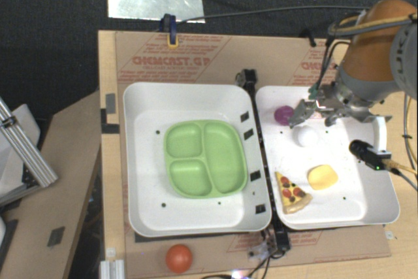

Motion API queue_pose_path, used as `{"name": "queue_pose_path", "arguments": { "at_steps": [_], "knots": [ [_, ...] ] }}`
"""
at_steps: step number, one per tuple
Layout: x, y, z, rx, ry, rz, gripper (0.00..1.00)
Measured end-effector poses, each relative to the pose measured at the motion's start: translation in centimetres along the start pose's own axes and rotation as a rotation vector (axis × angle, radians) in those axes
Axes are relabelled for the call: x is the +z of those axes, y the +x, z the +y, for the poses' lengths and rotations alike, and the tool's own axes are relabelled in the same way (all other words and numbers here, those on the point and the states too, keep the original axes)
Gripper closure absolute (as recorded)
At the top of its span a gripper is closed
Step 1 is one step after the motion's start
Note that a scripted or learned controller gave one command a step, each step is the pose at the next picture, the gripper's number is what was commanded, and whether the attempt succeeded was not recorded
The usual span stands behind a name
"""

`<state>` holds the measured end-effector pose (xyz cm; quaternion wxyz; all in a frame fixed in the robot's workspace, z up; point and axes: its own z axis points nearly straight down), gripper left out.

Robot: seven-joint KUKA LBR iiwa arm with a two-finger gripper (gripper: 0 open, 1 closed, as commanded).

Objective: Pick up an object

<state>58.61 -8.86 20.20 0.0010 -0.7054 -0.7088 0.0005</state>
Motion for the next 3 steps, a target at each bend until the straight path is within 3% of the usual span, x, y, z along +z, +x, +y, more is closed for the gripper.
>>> {"name": "queue_pose_path", "arguments": {
  "at_steps": [1,2,3],
  "knots": [
    [5.0,0.3,1.0,0.001,-0.001,0.000,0.00],
    [9.0,-0.2,0.6,0.004,-0.017,-0.005,0.00],
    [7.7,-0.2,0.8,0.004,-0.022,-0.004,1.00]
  ]
}}
